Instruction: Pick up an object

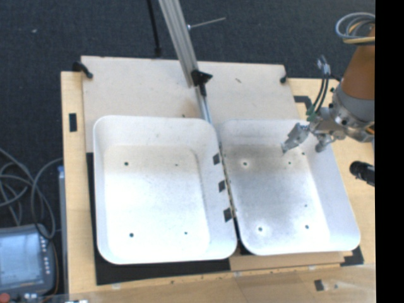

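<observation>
My gripper [302, 146] hangs over the upper right corner of the right bin [328, 232], below the grey wrist and the orange band of the arm [360, 74]. Its two fingers stand spread apart, open, and I see nothing between them. One finger [291, 137] points down and to the left toward the bin's floor. The floor of the right bin shows dark speckles and a few small holes. The left bin [107, 245] shows the same white floor with faint speckles.
A slanted aluminium post [180, 36] rises from a clamp at the back, between the bins. Small black clips [222, 186] sit along the seam between the bins. Cables and a pendant [22, 264] lie on the floor at the left.
</observation>
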Motion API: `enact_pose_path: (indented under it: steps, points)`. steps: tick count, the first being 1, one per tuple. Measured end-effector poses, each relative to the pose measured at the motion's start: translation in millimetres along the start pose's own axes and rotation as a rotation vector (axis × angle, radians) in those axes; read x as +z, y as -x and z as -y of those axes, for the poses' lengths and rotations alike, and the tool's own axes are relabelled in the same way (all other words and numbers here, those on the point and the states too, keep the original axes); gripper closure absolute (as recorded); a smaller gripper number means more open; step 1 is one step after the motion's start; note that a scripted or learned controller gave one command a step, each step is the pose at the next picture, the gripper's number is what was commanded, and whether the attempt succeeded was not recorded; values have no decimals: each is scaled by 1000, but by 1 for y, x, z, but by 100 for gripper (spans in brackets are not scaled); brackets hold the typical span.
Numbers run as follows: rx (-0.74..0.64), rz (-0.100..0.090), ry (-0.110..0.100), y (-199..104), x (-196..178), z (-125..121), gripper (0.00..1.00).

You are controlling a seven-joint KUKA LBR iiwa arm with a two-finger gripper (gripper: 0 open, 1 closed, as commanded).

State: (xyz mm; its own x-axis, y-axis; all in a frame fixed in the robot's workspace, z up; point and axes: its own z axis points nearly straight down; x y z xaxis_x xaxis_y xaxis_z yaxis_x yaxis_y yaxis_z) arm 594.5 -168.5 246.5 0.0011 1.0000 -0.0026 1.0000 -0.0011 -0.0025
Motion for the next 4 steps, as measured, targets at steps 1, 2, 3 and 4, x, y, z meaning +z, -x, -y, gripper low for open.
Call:
enact_pose_path:
  steps: [1, 2, 3, 4]
  points:
    - [2, 0, -1, 4, 43, 4, 0]
    - [3, -1, -2, 10, 103, -1, 0]
    - [6, -3, 6, 10, 88, -3, 100]
    - [-3, 0, 11, 13, 24, -6, 100]
